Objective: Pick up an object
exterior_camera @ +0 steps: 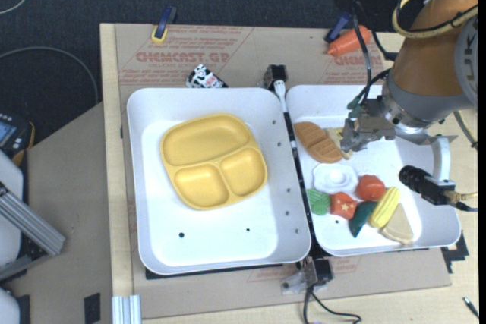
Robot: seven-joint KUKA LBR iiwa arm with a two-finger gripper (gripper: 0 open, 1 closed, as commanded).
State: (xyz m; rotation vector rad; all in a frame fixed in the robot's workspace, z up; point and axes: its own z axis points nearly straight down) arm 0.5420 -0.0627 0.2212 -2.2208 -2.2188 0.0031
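Near right bin's [304,99] far wall, fingers [354,139] beside bread [319,142]

My bins [152,163] looked smooth glossy white plastic; divided yellow tray [213,159] matt plastic; bench [228,53] raw cardboard-like board.

— What did the bench [114,163] carry?
— Two shallow white bins side by side, the left bin [144,186] and the right bin [425,235], touching along the middle.
— Anything else on the board?
— A small black-and-white object [205,77] lay just behind the left bin, with red lettering [182,55] printed beyond it.
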